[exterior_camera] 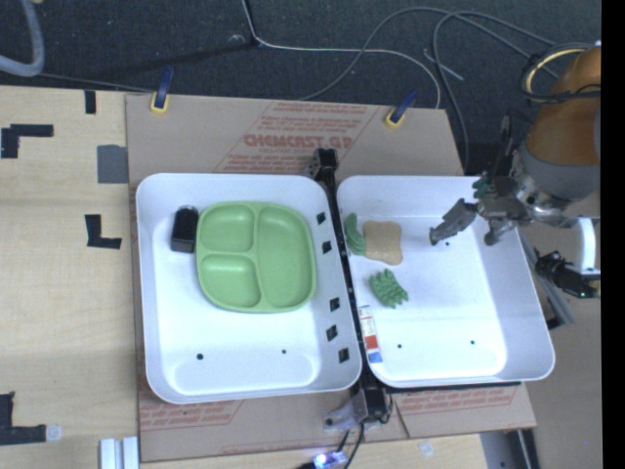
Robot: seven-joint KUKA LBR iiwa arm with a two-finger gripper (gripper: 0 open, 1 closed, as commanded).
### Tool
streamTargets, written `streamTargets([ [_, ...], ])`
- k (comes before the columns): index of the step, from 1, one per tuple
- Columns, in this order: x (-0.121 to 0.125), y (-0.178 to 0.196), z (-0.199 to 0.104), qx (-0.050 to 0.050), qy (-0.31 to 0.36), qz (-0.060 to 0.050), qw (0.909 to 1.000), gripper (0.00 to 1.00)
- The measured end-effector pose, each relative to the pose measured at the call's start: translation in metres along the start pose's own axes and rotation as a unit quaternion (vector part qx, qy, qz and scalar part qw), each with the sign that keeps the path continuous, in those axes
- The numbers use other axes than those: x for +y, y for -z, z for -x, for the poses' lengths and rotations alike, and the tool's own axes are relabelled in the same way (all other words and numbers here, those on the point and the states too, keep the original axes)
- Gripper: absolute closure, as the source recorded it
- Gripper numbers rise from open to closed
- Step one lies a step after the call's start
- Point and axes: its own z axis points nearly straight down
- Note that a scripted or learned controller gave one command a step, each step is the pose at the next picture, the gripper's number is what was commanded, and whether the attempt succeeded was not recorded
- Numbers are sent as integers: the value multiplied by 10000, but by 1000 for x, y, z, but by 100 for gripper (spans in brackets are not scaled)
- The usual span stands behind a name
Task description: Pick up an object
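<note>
My gripper [472, 226] hangs over the right part of the right bin [488, 360], open, its two dark fingers spread with nothing between them. A tan, bread-like piece [383, 241] lies at the bin's left side, with a green leafy bit [353, 233] tucked at its left edge. Below them sits a small green spiky toy [389, 287]. A thin stick with red and blue marks [368, 333] lies along the bin's left wall. All of these sit to the left of the gripper, apart from it.
The left bin [176, 360] holds a green divided plate [257, 256] and a small black block [184, 229] at the plate's left. A black divider with clips [337, 281] runs between the bins. Cables [391, 37] trail over the dark mat behind the bench.
</note>
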Motion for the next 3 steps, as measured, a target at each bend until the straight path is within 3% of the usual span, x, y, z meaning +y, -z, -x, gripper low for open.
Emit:
streamTargets([
  [1, 3, 7, 0, -11, 18, 61, 10000, 0],
  [3, 4, -88, -14, -12, 19, 38, 10000, 0],
])
